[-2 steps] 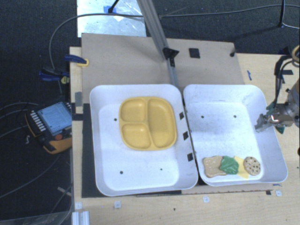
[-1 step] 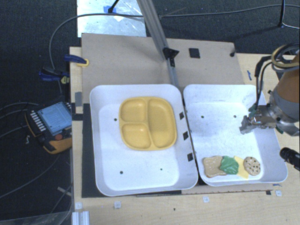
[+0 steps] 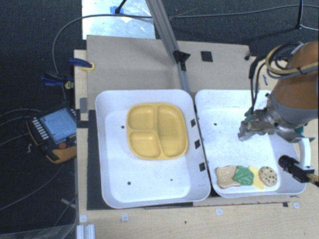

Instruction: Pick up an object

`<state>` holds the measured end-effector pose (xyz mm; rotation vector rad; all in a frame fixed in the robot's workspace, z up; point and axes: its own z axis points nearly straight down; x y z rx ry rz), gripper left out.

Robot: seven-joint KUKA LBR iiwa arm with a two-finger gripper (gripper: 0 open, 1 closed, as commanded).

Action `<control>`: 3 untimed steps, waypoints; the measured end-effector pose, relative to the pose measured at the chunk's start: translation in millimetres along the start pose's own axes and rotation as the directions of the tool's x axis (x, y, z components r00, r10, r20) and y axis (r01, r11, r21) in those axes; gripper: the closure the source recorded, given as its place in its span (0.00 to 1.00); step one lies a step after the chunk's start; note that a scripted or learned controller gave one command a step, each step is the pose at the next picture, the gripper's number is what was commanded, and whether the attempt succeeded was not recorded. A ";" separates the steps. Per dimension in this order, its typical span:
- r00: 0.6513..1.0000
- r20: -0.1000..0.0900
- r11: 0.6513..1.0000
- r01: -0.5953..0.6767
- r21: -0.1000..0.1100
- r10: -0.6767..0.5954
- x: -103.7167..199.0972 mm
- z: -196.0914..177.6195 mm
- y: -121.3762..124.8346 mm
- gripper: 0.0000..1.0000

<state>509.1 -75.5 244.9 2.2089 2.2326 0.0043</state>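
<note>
In the right bin [image 3: 219,108], along its near edge, lies a row of toy food: a tan bread slice [image 3: 227,176], a green leafy piece [image 3: 243,175], a yellow cheese piece [image 3: 256,178] and a chocolate-chip cookie [image 3: 268,176]. My gripper [image 3: 250,129] hangs over the middle of the right bin, above and behind these pieces, apart from them. Nothing shows between its fingers. A yellow three-compartment plate [image 3: 157,130] rests in the left bin [image 3: 112,183].
The two white bins sit side by side on a cardboard-covered bench. A slanted metal pole [image 3: 167,29] crosses behind the left bin. A blue device [image 3: 56,125] and cables lie off the bench at left.
</note>
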 end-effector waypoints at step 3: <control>1.000 0.000 1.000 -0.001 0.003 0.001 169.0 28.4 -1.8 1.00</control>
